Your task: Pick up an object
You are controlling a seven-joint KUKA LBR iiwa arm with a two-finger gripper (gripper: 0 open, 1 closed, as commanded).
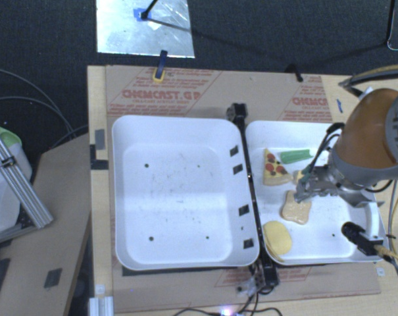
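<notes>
The gripper (303,191) is reaching down over the toast slice (295,209), just below the pizza slice (274,167) in the right bin (323,242). I cannot tell its grip. Next it needs a firm pinch, then a lift.

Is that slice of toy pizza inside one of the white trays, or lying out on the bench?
Inside. The pizza slice lies flat on the floor of the right tray, near its left wall, beside a green piece.

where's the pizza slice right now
The pizza slice lies in the right bin, near its upper left corner, just left of the green piece and above the toast-like piece.
</notes>
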